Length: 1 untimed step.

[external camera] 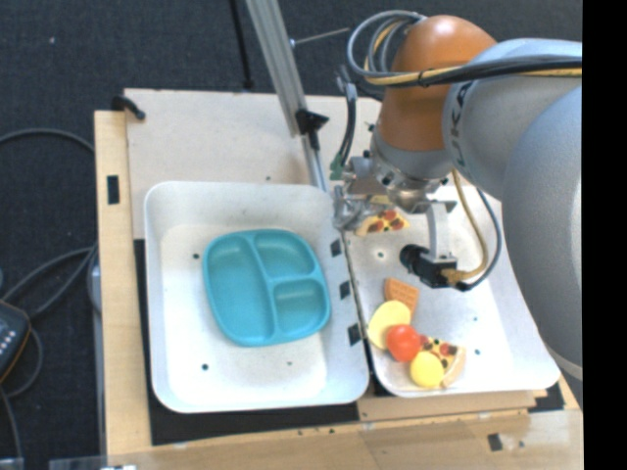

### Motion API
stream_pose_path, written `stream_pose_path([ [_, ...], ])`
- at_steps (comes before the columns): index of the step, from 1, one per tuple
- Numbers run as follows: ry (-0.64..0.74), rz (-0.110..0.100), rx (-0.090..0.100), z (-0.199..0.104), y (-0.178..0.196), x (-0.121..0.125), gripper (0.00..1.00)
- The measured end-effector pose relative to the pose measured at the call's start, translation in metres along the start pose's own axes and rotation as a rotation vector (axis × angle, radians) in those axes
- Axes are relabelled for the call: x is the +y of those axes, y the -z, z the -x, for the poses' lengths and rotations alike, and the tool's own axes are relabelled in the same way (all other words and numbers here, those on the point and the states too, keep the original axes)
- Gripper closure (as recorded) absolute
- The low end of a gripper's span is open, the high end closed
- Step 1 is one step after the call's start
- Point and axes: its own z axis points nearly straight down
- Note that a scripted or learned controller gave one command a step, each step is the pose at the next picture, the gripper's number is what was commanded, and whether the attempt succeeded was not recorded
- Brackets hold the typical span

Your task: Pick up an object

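Nearest, as the likely pick: small pizza-slice toy (382, 224), flat on the floor of the right bin (485, 346), at its far left corner, close to the wall shared with the left bin (167, 292). Claw (351, 207) low over that corner, just beside the slice, seemingly towards its left edge. Apart or together: cannot tell, hidden under the wrist. Nothing seen held.

Risks, as judged:
- Slice thin and lying flat, so liable to slip out or be pushed aside rather than lifted.
- Claw off-centre towards the bin wall, so liable to close on the rim or on nothing.
- Corner tight, with little room for correction.

Further out, near end of the same bin: orange cracker-like piece (401, 292), pale yellow disc (387, 323), red ball (403, 342), yellow ball (426, 369), second pizza slice (449, 352), mostly touching or overlapping. Risk of a double pick or scatter if aimed there instead.

Left bin: teal divided plate (265, 287), well apart from the claw. Worktop (196, 135) beneath both bins.
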Motion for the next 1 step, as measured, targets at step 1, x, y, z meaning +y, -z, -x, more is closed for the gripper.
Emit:
stream_pose_path([
  [1,0.0,-0.001,0.0,-0.0535,0.0028,0.0075,1.0],
])
